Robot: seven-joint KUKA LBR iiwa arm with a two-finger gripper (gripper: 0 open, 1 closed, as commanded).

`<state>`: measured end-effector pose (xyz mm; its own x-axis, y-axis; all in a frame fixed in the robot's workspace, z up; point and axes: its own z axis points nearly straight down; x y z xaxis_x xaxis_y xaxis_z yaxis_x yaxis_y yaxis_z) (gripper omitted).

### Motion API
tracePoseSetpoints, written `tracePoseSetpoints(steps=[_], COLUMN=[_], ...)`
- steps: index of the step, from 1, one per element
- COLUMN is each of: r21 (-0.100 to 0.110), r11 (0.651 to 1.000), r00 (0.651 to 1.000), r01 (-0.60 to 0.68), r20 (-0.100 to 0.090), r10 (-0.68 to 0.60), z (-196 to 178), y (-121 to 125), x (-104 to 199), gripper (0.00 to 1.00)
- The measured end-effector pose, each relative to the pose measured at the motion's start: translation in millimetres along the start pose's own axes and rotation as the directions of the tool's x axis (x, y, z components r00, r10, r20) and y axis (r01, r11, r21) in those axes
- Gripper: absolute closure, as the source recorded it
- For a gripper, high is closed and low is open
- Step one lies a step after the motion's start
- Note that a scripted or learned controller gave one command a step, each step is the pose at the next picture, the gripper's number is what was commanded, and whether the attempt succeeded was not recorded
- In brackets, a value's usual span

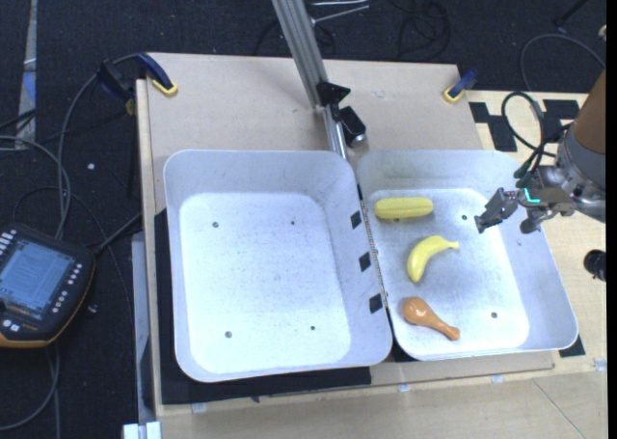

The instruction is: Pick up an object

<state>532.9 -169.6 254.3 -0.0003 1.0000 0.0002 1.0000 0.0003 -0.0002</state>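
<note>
claw (510,214) open, nothing held, right edge of right bin (549,278) | banana (428,256) nearest, lower left of claw, long axis diagonal | corn cob (403,207) farther left

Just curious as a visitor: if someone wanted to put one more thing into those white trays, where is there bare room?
The left bin has its whole floor bare. In the right bin, the corn cob, banana and orange drumstick-shaped toy crowd the left half; bare floor lies near its right wall, below the pincer.
</note>
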Motion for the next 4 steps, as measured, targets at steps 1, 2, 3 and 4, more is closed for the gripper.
tracePoseSetpoints(steps=[1, 2, 3, 4], r21=[0.000, 0.004, 0.004, 0.006], r11=[1.000, 1.000, 1.000, 1.000], r00=[1.000, 1.000, 1.000, 1.000], r01=[0.000, -0.001, 0.000, 0.000], r20=[0.000, -0.001, -0.001, -0.001], r10=[0.000, 0.001, 0.000, 0.000], z=[0.0, 44.8, 94.6, 154.6], y=[0.0, 2.4, 7.5, -1.1], x=[0.0, -5.7, 2.5, 4.2], gripper=[0.00, 0.00, 0.00, 0.00])
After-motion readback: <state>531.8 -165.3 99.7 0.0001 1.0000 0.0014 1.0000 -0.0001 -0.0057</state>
